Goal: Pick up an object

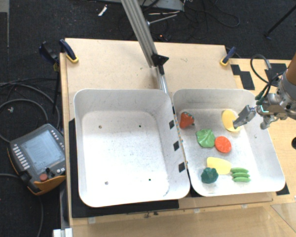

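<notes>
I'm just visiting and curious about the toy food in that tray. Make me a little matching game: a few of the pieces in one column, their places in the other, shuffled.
All pieces lie in the right bin.

Pieces:
1. red strawberry
2. orange tomato
3. dark green broccoli
4. light green pea pods

Places:
A. near the bin's front edge, right of the yellow wedge
B. near the divider between the bins, towards the back
C. middle of the bin, right beside the green leaf
D. near the bin's front edge, left of the yellow wedge

Pairs: 1-B, 2-C, 3-D, 4-A
</notes>
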Controlling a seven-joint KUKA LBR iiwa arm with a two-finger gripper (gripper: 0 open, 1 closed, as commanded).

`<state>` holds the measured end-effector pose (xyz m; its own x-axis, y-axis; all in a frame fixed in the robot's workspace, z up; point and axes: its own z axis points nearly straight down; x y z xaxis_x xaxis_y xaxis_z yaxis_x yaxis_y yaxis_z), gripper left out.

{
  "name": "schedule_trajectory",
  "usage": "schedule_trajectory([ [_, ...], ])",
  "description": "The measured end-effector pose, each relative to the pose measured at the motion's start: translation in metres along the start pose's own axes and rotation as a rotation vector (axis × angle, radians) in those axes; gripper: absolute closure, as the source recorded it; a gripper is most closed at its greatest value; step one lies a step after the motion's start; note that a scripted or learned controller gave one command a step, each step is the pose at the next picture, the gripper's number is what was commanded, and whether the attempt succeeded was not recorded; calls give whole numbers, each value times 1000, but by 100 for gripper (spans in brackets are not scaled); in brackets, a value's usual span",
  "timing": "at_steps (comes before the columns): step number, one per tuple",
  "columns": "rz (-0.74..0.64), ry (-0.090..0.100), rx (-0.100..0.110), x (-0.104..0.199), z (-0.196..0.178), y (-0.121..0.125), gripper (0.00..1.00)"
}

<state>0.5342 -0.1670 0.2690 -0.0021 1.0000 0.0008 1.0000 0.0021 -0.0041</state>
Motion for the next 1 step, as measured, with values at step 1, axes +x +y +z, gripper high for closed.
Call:
schedule_trajectory([
  [1,1,-1,-4,0,-2,1,0],
])
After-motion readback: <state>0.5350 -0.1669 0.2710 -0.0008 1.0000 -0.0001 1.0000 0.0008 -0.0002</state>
